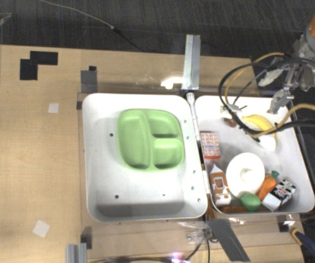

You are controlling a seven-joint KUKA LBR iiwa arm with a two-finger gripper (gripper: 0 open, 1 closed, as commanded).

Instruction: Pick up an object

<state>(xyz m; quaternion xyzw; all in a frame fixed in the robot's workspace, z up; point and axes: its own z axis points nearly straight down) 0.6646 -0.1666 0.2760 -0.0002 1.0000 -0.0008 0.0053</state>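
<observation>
My gripper hangs over the far right part of the right bin, just above and right of a yellow banana. Black and yellow cables loop around it. Nothing shows in its grasp. Lower in the same bin lie a white round disc, a small red-patterned box, an orange-and-white carton, a green ball, an orange carrot and a black-and-white box.
The left bin holds a green divided tray. A metal post stands behind the divider between the bins. Wooden bench lies to the left.
</observation>
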